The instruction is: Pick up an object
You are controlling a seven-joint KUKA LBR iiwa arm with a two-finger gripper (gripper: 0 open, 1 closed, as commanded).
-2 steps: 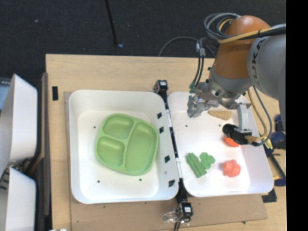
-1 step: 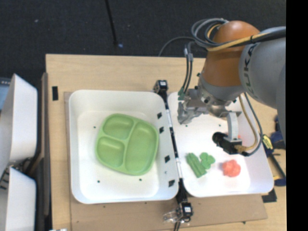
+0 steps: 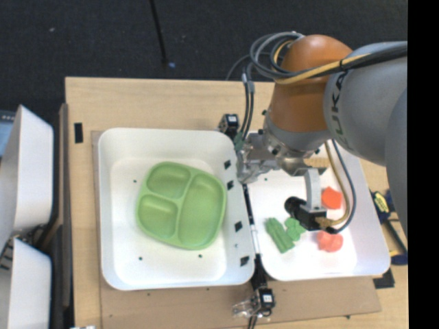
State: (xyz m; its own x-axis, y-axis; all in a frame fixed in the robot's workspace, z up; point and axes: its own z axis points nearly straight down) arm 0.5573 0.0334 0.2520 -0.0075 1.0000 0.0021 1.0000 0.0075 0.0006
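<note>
At the middle right of the frame, the gripper [image 3: 250, 164] hangs under the orange-banded wrist [image 3: 302, 108], over the upper left corner of the right bin [image 3: 370, 258] and just beside the rims where the two bins meet. The wrist hides its working end from us, so we cannot tell whether it is open or closed, and we see nothing gripped in it. The likeliest things to pick lie lower in that same bin: a green block [image 3: 278, 236] touching, or nearly touching, a small green piece [image 3: 295, 229], with a red piece [image 3: 329, 241] near them and an orange piece [image 3: 332, 197] above it. The left bin [image 3: 104, 184] holds a green divided plate [image 3: 182, 204], wide and shallow. We judge two main risks. A descent where the gripper now hangs could catch the bin rims, since it sits so close to them. A grasp in the cluster could push the neighbouring piece aside or pinch two at once, because the green things crowd together. For room, bare white floor lies between the gripper and the cluster, and the pieces seem to sit clear of the lower wall; the plate has open floor all around it
</note>
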